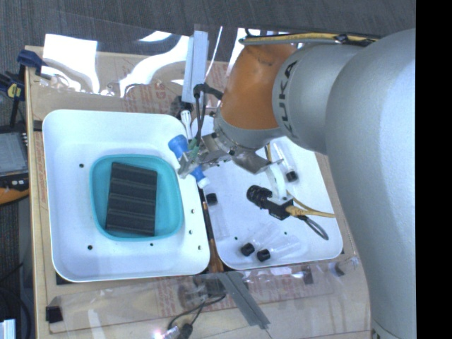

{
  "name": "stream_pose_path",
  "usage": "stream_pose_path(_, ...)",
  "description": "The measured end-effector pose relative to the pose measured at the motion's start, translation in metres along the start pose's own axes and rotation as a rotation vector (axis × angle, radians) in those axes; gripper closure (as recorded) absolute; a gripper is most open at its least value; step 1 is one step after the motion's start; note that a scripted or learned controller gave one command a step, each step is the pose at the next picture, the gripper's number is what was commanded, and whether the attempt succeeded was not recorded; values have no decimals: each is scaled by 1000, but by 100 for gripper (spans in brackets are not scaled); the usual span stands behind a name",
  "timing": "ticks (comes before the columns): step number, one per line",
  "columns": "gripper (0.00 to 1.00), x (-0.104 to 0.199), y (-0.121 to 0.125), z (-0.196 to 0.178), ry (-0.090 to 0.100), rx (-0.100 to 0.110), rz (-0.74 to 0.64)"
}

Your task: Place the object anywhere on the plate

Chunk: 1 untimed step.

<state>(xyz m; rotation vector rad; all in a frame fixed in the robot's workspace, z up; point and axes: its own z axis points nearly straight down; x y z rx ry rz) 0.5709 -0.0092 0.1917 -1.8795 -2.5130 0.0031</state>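
Grey arm (353, 97) reaching from right, wrist bent down at bins' divide, fingers (189, 162) state unclear, beside blue plate (169, 189)

The arm (353, 119) is a thick, smooth grey tube with rounded joints. An orange band (258, 83) wraps it above the wrist, and dark "KUKA" lettering (284, 104) sits at the band's 3 o'clock side. A yellow-and-black cable (311, 39) runs along its 12 o'clock edge.

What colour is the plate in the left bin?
Light blue, or teal; the plate shows best in the camera view, with a dark ridged block lying on it.
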Motion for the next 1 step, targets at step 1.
stream_pose_path(1,0,-1,0,0,0,0,1)
